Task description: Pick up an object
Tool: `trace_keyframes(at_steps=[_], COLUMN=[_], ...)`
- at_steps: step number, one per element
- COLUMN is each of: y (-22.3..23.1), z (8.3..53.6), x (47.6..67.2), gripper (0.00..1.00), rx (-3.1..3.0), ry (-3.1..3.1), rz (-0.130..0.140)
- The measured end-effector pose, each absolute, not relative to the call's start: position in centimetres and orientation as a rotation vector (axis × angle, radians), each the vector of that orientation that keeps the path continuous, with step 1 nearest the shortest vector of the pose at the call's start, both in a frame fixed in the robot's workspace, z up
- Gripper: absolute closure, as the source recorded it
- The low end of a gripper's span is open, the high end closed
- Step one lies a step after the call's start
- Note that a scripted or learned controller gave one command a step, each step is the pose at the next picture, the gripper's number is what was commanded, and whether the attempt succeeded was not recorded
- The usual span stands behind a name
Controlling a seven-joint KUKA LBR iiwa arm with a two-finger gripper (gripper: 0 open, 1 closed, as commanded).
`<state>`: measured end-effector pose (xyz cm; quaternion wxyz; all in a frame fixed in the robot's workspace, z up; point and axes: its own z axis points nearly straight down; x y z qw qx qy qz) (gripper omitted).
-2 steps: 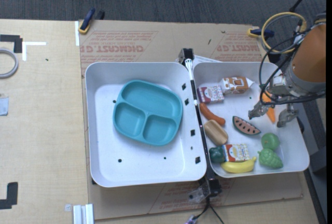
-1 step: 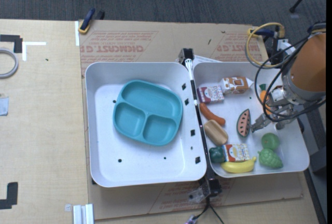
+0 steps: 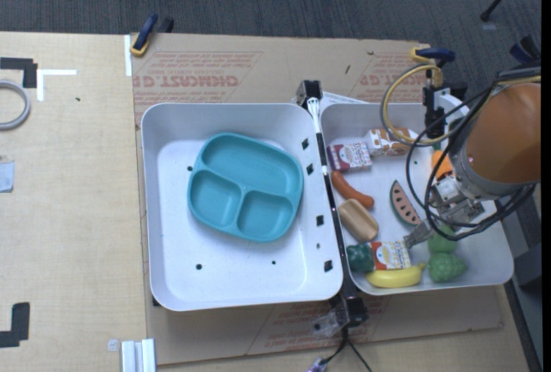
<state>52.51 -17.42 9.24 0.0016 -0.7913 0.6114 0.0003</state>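
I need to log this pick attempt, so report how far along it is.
Done: the arm has reached over the right bin, its hand low among the toy food by the watermelon slice.
In hand: nothing visibly.
Left: grasp and lift an item; the banana, hot dog and bread roll lie in the bin.

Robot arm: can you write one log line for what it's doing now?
arm: over right bin | gripper: near watermelon slice | teal plate: left bin
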Motion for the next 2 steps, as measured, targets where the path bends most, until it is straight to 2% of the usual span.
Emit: trace_keyframes(at_steps=[1, 2], y=[-17.3, -11.4], z=[10.2, 18.7], x=[52.6, 53.9], gripper=[1.0, 1.0], rx=[-2.476, -2.358], ry=[1.923, 2.069], rz=[-0.001, -0.002])
